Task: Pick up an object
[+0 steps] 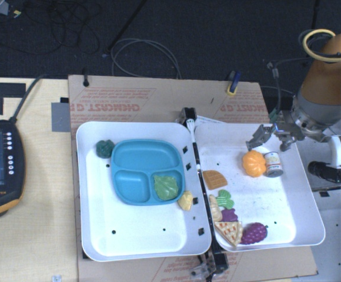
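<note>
**Visitor:** What's in front of you?

**Operator:** I see two shallow white bins. In the right white bin (pixel 300 216) a round orange toy fruit (pixel 254 163) lies touching a small silver tin can (pixel 273 164). My grey two-finger gripper (pixel 273 136) hangs just above them, jaws spread apart, holding nothing.

**Visitor:** And the other side?

**Operator:** The left white bin (pixel 100 228) holds a blue plastic divided tray (pixel 141 172) with a green leafy toy (pixel 166 186) in its lower right compartment.
</note>
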Available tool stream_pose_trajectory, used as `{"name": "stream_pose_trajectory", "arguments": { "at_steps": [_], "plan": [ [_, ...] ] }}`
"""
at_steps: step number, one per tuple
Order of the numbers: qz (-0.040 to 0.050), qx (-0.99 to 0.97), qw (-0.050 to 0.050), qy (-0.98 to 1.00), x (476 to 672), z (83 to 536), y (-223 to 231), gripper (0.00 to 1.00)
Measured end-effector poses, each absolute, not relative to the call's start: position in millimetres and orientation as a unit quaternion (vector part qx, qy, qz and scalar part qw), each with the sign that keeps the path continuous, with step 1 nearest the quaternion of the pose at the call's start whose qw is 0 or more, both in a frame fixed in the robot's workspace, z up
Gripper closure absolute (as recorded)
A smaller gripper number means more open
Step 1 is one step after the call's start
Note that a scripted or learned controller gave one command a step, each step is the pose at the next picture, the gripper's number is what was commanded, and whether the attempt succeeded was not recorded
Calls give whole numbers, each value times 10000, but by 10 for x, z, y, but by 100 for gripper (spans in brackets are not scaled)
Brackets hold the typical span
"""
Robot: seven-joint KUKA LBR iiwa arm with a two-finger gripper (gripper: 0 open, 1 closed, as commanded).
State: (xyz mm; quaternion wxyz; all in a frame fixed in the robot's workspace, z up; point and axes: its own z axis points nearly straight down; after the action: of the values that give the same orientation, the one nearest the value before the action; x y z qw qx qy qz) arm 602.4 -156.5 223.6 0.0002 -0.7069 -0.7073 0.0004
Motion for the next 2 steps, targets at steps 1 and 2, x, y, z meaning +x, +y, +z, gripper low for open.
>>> {"name": "stream_pose_trajectory", "arguments": {
  "at_steps": [1, 2],
  "plan": [
    [8, -7059, 29, -7083, 6361, 801, -1709, 0],
    [0, -7059, 4, -7083, 6373, 985, -1725, 100]
  ]
}}
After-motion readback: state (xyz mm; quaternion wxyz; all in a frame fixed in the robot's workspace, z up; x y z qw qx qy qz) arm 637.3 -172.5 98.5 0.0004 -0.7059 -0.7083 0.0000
